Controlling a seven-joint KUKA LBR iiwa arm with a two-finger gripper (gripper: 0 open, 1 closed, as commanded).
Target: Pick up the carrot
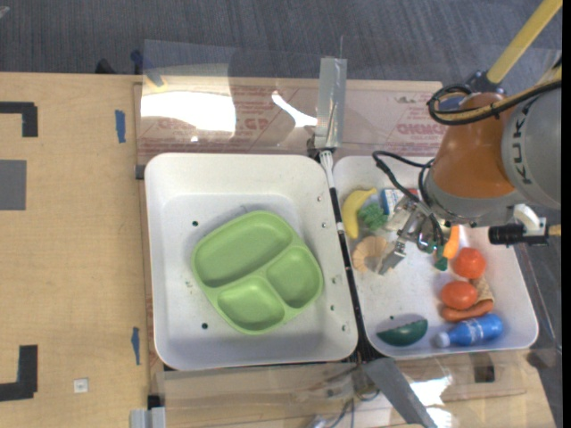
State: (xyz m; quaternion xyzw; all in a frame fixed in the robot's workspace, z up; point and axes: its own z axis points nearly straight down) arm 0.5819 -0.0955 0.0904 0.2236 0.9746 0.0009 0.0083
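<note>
Overhead slanted camera view: a wooden tabletop [62, 266] carries two white bins side by side. The grey arm with its orange band reaches into the right bin [526, 319]. Its metal end effector [401, 239] hangs low there; whether it is apart or together cannot be told, and nothing is visibly held.

The carrot [453, 242], a small orange piece with a green top, lies just to the right of the end effector. It looks like light, stiff, smooth plastic, likely to slip, so a hold across its middle seems best.

Close beyond the carrot sit a tomato [469, 263], a second orange-red piece [460, 296] and a blue bottle [471, 332]. A banana [355, 209] lies on the other side. This crowding could hinder a clean hold.

The left bin [169, 185] holds a green divided plate [257, 270].
</note>
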